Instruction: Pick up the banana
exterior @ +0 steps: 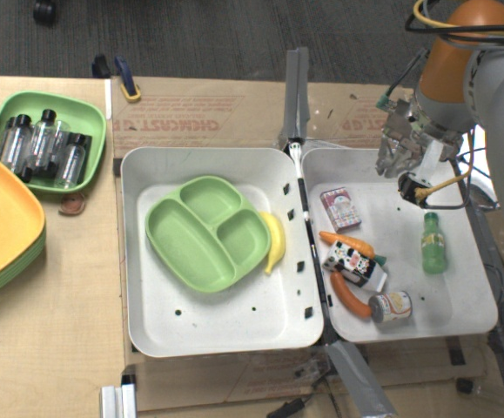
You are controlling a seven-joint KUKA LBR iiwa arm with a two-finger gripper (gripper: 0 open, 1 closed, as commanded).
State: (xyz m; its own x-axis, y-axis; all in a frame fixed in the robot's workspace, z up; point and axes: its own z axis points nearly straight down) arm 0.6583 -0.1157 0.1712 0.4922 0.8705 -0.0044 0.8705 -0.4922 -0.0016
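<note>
Two shallow white bins sit side by side on the tabletop (51,355). One banana (274,240) lies in the left bin (217,320), curved along the right edge of a single green divided plate (206,232) with three compartments, touching it and near the bin's right wall.

The right bin (460,307) holds six things: one small pink carton (340,207), one carrot (347,243), one black and white packet (356,266) just beneath it, one orange sausage-shaped piece (348,294), one small tin (390,306) lying on its side next to that piece, and one green bottle (433,243) standing apart toward the right wall.

One hand (398,159) hangs over the back of the right bin, well apart from the banana; whether it is wide or narrow I cannot tell, and nothing shows between its parts. The arm (473,50) rises behind it with its orange band.

Left of the bins, one green tray (90,120) carries about four dark-capped clear bottles (43,146), and a stack of orange plates (3,225) lies at the edge
</note>
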